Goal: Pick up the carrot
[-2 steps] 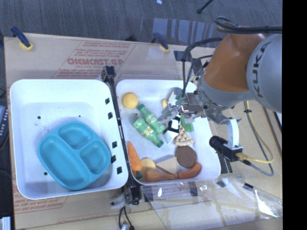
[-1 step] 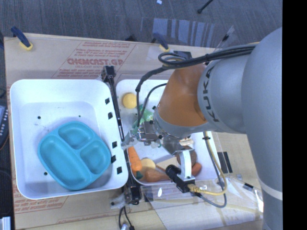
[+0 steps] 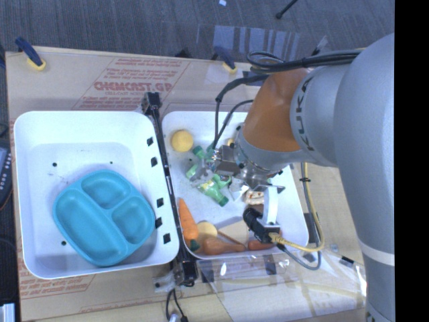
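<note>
Orange carrot point(image 3: 187, 219), short & tapered, thin tip pointing to the far side, fat end toward the near side. It lies in the right bin point(image 3: 201, 121), near-left corner, running alongside the bin's left wall, close to it or touching, can't tell which.

Other stuff around it: pale yellow round item point(image 3: 207, 230) sits right against the carrot's fat end. A long brown-orange item point(image 3: 224, 245) lies along the near wall, just beside both. Crowded corner: wall on one side, those two on the other.

Mid-bin: green pieces point(image 3: 216, 192), w/ another green bit point(image 3: 198, 161) further back. Yellow ball point(image 3: 181, 140) at the far-left part of the bin, well apart from the carrot.

Gripper point(image 3: 236, 174) hangs over the bin's middle, by the green pieces, not at the carrot. Wrist & orange band cover most of it, so released or clenched: can't tell. Nothing seen held.

Left bin point(image 3: 27, 180) has a blue divided plate point(image 3: 104, 217), 3 compartments, toward the near side.
</note>
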Robot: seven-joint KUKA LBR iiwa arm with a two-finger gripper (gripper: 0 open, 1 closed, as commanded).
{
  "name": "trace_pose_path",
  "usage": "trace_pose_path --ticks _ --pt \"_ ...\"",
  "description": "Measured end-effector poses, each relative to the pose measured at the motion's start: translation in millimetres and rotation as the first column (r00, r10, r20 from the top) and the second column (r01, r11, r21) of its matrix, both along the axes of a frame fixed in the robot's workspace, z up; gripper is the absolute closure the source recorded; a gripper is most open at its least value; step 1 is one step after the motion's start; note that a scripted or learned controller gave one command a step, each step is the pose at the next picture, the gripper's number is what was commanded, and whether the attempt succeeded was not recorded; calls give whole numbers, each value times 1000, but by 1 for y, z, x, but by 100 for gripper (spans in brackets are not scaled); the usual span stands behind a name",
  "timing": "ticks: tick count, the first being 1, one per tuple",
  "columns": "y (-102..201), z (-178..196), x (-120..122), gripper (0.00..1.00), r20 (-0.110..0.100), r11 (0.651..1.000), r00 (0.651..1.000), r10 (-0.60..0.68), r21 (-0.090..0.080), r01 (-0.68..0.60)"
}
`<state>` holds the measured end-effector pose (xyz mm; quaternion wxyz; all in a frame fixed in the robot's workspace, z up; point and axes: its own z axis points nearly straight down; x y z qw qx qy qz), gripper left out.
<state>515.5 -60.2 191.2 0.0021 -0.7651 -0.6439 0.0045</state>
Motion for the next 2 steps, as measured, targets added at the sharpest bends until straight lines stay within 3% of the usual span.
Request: trace_pose_path --ticks 1,2 --pt "-19 144 26 0 13 1000 1000 -7 -1 7" --pt "-46 231 -24 0 8 975 975 220 0 -220"
